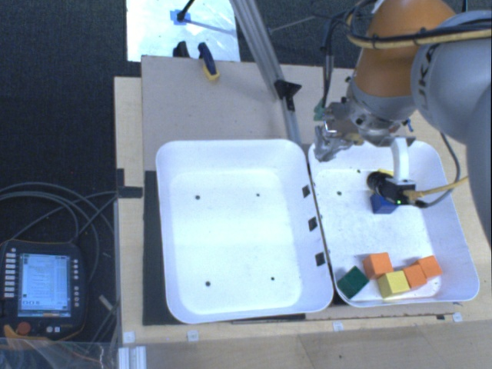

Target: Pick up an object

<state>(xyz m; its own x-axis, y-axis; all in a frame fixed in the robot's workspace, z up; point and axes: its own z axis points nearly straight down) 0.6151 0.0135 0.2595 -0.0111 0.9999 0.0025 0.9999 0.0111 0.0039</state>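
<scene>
My gripper hangs over the far left corner of the right bin, close to the rim between the two bins. A blue block lies in the middle of that bin, to the right of and nearer than the gripper. Along the bin's near edge sit a green block, a yellow block and three orange blocks, packed close together. I see nothing between the gripper and the bin floor.
The left bin stands beside the right one, and black clips sit on their shared rim. A slanted metal pole crosses behind the gripper. A teach pendant lies off the bench at lower left.
</scene>
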